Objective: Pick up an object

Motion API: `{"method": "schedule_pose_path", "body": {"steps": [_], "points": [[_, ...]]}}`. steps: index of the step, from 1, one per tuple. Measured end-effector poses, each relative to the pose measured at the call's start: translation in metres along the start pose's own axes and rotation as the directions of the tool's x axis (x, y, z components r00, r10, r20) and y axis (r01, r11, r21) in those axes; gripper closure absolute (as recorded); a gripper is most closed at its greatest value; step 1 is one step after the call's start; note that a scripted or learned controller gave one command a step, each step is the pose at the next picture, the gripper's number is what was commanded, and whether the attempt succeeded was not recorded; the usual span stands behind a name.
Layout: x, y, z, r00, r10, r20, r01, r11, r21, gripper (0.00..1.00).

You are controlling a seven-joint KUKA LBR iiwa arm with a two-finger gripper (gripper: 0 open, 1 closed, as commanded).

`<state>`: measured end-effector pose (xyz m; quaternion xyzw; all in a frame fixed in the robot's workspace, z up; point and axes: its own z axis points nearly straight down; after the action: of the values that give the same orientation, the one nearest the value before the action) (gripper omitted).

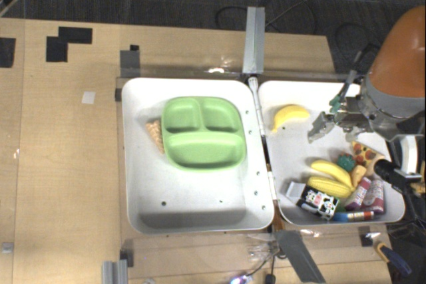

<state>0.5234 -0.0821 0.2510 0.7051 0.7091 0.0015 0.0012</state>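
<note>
My gripper (323,124) hangs over the right bin (286,149), in its upper middle, with the fingers open and nothing between them. A yellow lemon-like piece (290,116) lies just to its left, apart from the fingers. Below the gripper sits a bunch of yellow bananas (331,177). A black printed box (318,201) lies at the bin's front, and beside it are a blue-and-red marker (354,215) and a small pink bottle (363,195). A small green piece (345,161) lies near the arm.
The left bin (143,163) holds a green divided plate (202,132) with a tan waffle-like piece (155,135) tucked under its left edge. A metal rail (254,43) stands behind the bins. The orange-banded arm (399,70) covers the right bin's far right corner.
</note>
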Motion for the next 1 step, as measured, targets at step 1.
{"method": "schedule_pose_path", "body": {"steps": [1], "points": [[-0.0670, -0.0029, 0.1339, 0.961, -0.276, 0.000, 0.276, 0.961, 0.001, 0.00]]}}
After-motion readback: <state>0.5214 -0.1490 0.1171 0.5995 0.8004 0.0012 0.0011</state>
